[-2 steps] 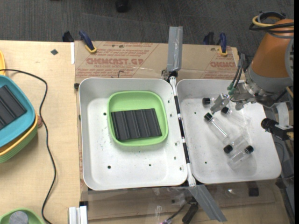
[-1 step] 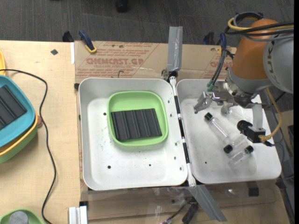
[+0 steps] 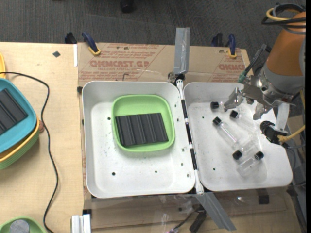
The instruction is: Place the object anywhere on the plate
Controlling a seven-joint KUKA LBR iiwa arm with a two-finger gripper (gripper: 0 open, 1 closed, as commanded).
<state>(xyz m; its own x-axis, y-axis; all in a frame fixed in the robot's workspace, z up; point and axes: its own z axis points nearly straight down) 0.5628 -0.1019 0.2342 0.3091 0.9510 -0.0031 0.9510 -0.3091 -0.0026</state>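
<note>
A green square plate (image 3: 166,111) lies in the left bin (image 3: 97,169), with a black ridged mat (image 3: 143,129) on it. Several clear plastic vials with black caps are scattered in the right bin (image 3: 209,174): one long vial (image 3: 225,131) near the middle, a pair (image 3: 249,155) lower right, and smaller ones (image 3: 214,105) near the back. My gripper (image 3: 246,106) hangs over the back right of that bin, open, with its fingers spread and nothing visibly held between them. A small capped vial (image 3: 234,114) lies just below it.
Stacked teal and green dishes (image 3: 19,125) sit on the bench at far left, and a black cable (image 3: 46,144) trails past them. Cardboard (image 3: 126,62) with blue clamps backs the bins. A grey bar (image 3: 182,52) stands at the divider.
</note>
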